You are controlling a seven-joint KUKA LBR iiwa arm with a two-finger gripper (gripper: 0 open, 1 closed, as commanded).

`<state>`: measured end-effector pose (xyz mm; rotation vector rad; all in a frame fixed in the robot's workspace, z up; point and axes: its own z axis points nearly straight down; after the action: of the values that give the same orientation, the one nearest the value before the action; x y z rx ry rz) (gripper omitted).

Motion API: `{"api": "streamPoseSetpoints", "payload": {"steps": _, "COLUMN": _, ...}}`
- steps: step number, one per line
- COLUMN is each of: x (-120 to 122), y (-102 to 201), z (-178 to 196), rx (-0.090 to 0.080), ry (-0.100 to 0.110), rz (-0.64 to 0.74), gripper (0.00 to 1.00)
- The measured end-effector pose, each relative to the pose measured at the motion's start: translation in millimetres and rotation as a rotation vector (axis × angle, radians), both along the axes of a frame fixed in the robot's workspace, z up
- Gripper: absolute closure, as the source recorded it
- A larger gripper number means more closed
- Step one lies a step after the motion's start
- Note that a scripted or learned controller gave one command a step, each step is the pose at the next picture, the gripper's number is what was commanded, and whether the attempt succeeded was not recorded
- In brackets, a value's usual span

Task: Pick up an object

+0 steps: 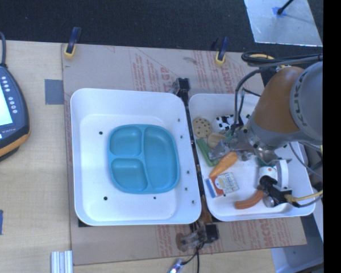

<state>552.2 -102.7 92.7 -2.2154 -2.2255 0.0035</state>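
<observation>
You had the arm (284,104) reaching in from the right edge of the frame, its orange band over the upper part of the right bin (307,206). The gripper (230,147) sat low over the clutter near that bin's left wall — whether it was clenched or released, you could not tell, since the wrist covered it.

The objects to pick lay in the right bin: an orange carrot (223,165) slanted just below the gripper, possibly touching it, a green strip (204,151) beside it to the left, a round cookie (202,127) toward the upper left corner, and a small black-and-white cow figure (224,121) just right of the cookie. Lower down lay a small printed card (223,184) and, near the bottom wall, a curved sausage (249,201).

The left bin (82,152) held a blue divided plate (143,158) at its middle. At the frame's left edge — on the bare bench — sat a teach pendant (3,112).
</observation>
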Motion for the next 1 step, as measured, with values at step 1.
{"api": "streamPoseSetpoints", "payload": {"steps": 1, "x": -16.3, "y": 0.4, "z": 0.1, "rx": 0.0, "ry": -0.001, "rz": 0.001, "gripper": 0.0}}
